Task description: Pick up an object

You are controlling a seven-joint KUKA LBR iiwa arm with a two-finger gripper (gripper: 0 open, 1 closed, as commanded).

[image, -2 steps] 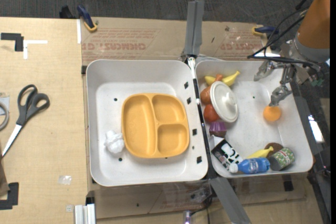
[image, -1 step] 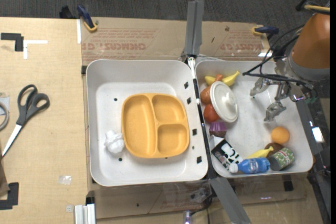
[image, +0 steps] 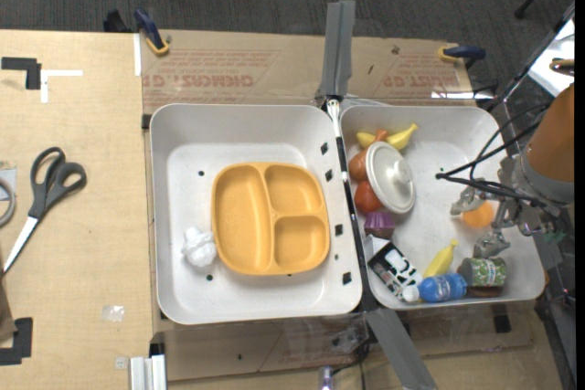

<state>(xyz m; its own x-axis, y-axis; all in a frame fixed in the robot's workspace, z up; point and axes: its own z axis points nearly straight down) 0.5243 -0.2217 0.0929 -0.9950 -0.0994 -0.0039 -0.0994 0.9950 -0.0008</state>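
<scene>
The arm (image: 558, 146) enters at three o'clock and its pincer (image: 494, 228) hangs over the right bin (image: 430, 119), at that bin's four o'clock. Metal parts of the pincer sit just beside an orange ball (image: 475, 215), on the ball's three o'clock side. Whether the pincer is clenched, released or grasping anything cannot be told; the parts are too small and tangled with dark cables (image: 475, 164).

The right bin holds the things to pick. At its twelve o'clock lies a yellow banana (image: 393, 138). Just below it a round metal lid (image: 391, 176) leans on an orange pot (image: 362, 169), with a red piece (image: 366, 198) at the pot's six o'clock and a purple toy (image: 379, 222) below that. At the bin's seven o'clock is a black-and-white card (image: 395, 268). A blue bottle (image: 441, 289) lies along the six o'clock wall, a small yellow piece (image: 441, 258) just above it, and a green jar (image: 484, 273) to the bottle's three o'clock, under the pincer.

The left bin (image: 174, 196) carries a yellow tray (image: 271, 217) with three compartments at its centre, and a white crumpled lump (image: 197, 247) touching the tray's eight o'clock edge.

On the desk (image: 82, 288) at nine o'clock lie scissors (image: 41, 196). Cardboard (image: 228, 68) sits behind the bins, held by blue clamps (image: 151, 32).
</scene>
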